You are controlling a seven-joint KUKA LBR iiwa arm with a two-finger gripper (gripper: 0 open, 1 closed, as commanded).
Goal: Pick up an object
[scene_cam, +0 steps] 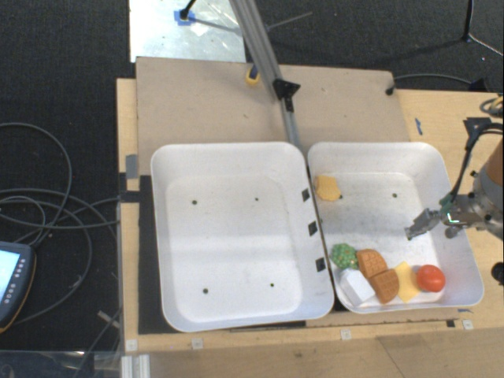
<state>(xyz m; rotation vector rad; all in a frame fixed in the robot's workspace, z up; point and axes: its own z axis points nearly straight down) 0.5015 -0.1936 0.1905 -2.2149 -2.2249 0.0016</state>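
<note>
The right bin [378, 157] holds several small items. A yellow-orange piece [327, 187] lies near its far left wall. Along the near edge sit a green broccoli piece [343, 255], two brown bread-like pieces [378, 272], a white block [356, 287], a pale yellow wedge [406, 282] and a red tomato [430, 277]. My gripper [419, 225] reaches in from the right, over the bin's right half. It is above and just beyond the tomato and the wedge, and nothing shows in its grasp.
The left bin [228, 160] stands next to the right one, with black clips [313, 227] along the shared wall. A grey pole [264, 46] slants over the far bench. Cables [47, 203] and a tablet [12, 278] lie on the floor at left.
</note>
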